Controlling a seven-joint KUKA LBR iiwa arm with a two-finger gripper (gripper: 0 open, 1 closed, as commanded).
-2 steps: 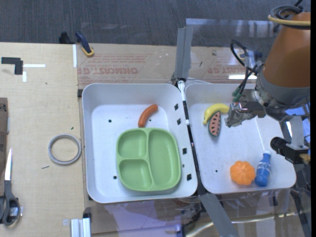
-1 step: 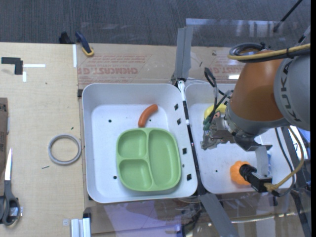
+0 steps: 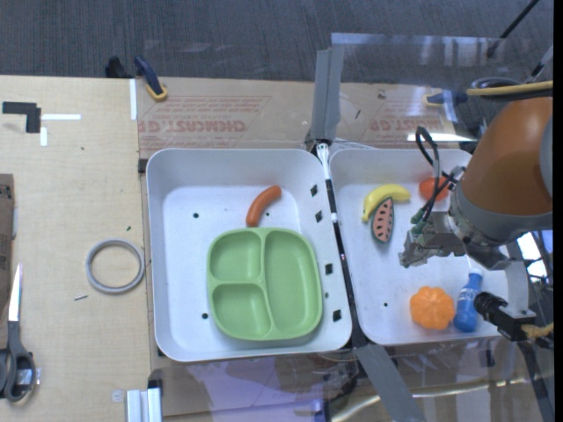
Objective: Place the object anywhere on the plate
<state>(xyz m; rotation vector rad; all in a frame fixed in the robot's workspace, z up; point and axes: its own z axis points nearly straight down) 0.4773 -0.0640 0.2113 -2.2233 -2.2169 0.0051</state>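
A green divided plate lies in the left bin, with nothing on it. Just beyond its far edge lies an orange-brown sausage. In the right bin I see a yellow banana, a watermelon slice, an orange fruit and a blue bottle. My gripper hangs over the right bin's middle, right of the watermelon slice and above the orange fruit. No object shows in its grasp. A red-orange item is partly hidden behind the arm.
The divider between the two bins runs between my gripper and the plate. On the bench to the left lie a grey ring and scissors. The arm's bulk covers the right bin's far right side.
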